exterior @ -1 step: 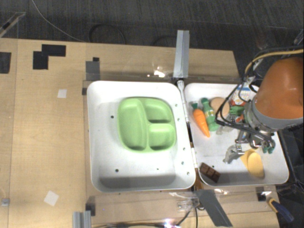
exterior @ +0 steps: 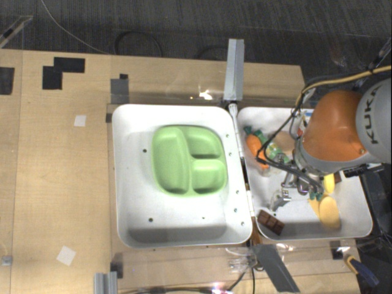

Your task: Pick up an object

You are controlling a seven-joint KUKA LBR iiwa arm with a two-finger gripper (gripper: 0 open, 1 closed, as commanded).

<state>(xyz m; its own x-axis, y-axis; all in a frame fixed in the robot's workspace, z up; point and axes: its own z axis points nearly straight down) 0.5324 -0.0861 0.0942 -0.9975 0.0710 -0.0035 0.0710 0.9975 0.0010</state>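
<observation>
The right bin (exterior: 358, 228) holds an orange carrot (exterior: 253, 146) at its far left, a brown block (exterior: 270, 223) at its near left corner and a yellow fruit (exterior: 329, 211) near its front right. A smaller yellow piece (exterior: 329, 183) lies just behind that fruit. My gripper (exterior: 282, 199) hangs low over the middle of this bin, between the carrot and the brown block, left of the yellow fruit. The wrist and its orange band (exterior: 331, 130) cover the bin's back right part.
The left bin (exterior: 131, 225) holds a green divided plate (exterior: 187, 159) in its middle. A metal post (exterior: 234, 72) stands behind the wall between the two bins. Cables (exterior: 288, 127) run from the wrist over the carrot's end.
</observation>
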